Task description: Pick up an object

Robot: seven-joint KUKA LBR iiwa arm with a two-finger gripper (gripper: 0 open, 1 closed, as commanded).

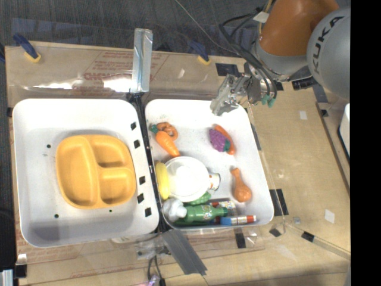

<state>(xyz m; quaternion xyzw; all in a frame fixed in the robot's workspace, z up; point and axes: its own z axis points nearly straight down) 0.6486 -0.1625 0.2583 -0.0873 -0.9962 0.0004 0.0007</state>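
Note:
My gripper [222, 104] hangs over the far right corner of the right bin [253, 137], with nothing between its fingers, which look open. Below it in that bin lie a purple grape bunch [219, 139] with an orange piece beside it, a toy carrot [166, 140], a brown chicken drumstick [240, 187], a white bowl [187, 177], a yellow piece [161, 180] and a green bottle [202, 213] along the near wall.
The left bin [36, 219] holds a yellow divided plate [95, 170]. A silver taped strip [141, 61] stands up behind the divider between the bins. Bare bench lies to the right of the bins.

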